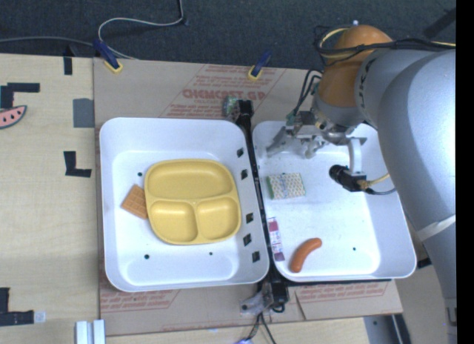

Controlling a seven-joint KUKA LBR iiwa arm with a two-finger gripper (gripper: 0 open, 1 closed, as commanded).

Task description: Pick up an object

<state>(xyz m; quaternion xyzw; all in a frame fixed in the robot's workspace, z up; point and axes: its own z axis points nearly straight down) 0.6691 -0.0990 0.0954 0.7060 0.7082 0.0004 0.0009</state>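
Arm (415, 120): grey, orange band above the wrist; cut off at the right edge, and much of the right side of the right bin is hidden under it.

Desk (44, 187): pale wood, partly covered by a cardboard sheet (200, 90) on which both bins are set. Black tape marks are seen on the bare wood at left.

Left bin (122, 261): white, shallow. A yellow three-compartment tray (192, 200) is laid in it, near centre. A tan cracker-like piece (135, 202) is tucked at the tray's left edge, partly hidden beneath it.

Right bin (370, 261): white, shallow, touching the left bin along a clipped seam. The hand (296, 142) is seen low in the upper left part of this bin; how far it is open cannot be made out against the metal parts and cables, and nothing is seen held.

Contents, right bin: a pale speckled square pad (286, 185) just below the hand; an orange sausage-shaped object (305, 253) near the front edge, well apart from the hand; a small printed packet (275, 239) along the left wall, its text too small to be read.
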